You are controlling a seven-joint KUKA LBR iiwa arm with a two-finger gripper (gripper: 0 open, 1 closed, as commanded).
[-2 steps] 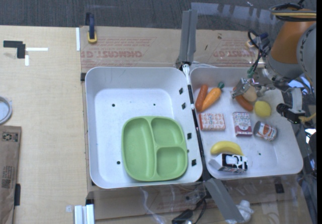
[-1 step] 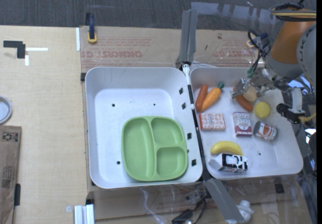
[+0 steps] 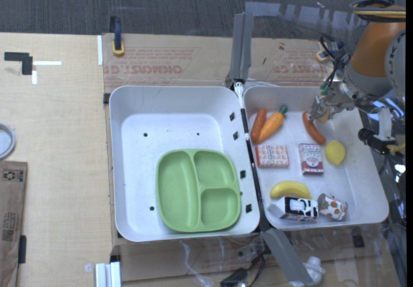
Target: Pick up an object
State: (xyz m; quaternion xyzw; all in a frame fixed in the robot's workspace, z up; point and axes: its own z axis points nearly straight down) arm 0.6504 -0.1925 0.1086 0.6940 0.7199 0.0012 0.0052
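Observation:
My gripper [image 3: 320, 111] hangs over the far right part of the right bin [image 3: 361, 215], just above the upper end of a red sausage [image 3: 313, 129]. I cannot make out anything held in it. Also in this bin lie two orange carrots [image 3: 271, 124], a yellow lemon [image 3: 334, 152], a pink box [image 3: 272, 156], a red and white box [image 3: 311, 159], a banana [image 3: 290, 188], a black and white carton [image 3: 299, 208] and a small patterned can [image 3: 333, 207].
The left bin [image 3: 129, 150] holds a green divided plate [image 3: 199, 189]. A grey divider [image 3: 240, 53] stands behind the seam between the bins. The arm [image 3: 374, 53] comes in from the upper right. Cables hang below the bench's front edge.

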